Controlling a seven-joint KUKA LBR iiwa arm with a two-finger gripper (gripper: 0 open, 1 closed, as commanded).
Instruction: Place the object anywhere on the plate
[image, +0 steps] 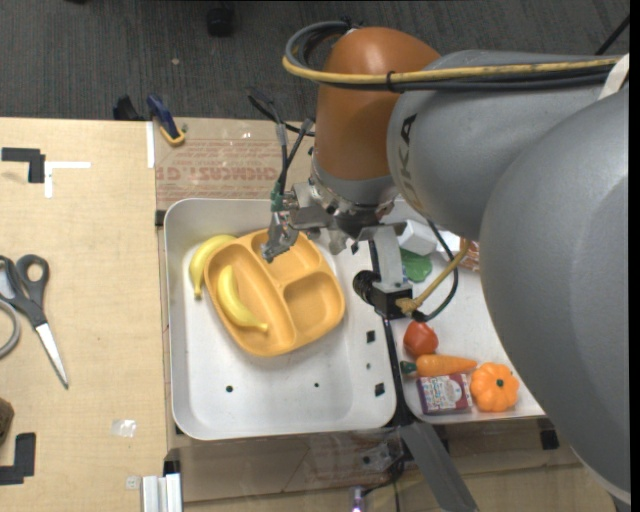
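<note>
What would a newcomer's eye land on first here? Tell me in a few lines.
First the big grey arm with its orange band, reaching in from the right and covering much of the right bin. Next the yellow divided plate in the left bin, with a banana lying in its left compartment and the gripper at the plate's upper rim. Then the small bright things at the right bin's near end: a tomato, a carrot and a little pumpkin.

The arm (520, 200) hides most of the right bin (440, 415). The green item (416, 267) is half covered. Scissors (35, 310) are cut by the left edge.
</note>
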